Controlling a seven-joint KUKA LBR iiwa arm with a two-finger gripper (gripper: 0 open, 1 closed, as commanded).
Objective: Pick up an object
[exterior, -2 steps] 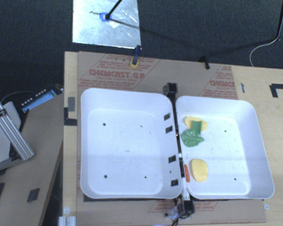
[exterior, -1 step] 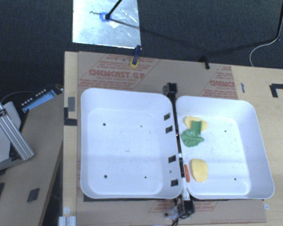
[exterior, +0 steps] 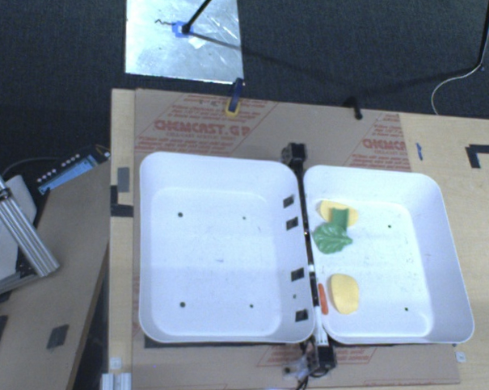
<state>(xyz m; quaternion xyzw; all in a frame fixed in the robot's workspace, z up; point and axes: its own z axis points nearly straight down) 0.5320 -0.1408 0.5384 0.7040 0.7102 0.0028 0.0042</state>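
Dark carpet surrounds the desk (exterior: 191, 119) carrying two shallow white bins; the right-hand white bin (exterior: 437, 239) holds a yellow oval piece (exterior: 344, 293), a green leaf-shaped piece (exterior: 332, 237) and a yellow block (exterior: 337, 212). Picking has apparently not begun. Next, I judge, the end effector must descend over one piece, probably the isolated oval; its state I cannot tell.

2 white bins are set side by side on a cardboard sheet (exterior: 255, 126) with red print: left bin (exterior: 160, 178), right bin (exterior: 449, 239). Black clips (exterior: 292, 224) are seen along their shared edge. A silver foil square (exterior: 184, 32) lies on dark carpet above. An aluminium frame (exterior: 16, 229) stands far left.
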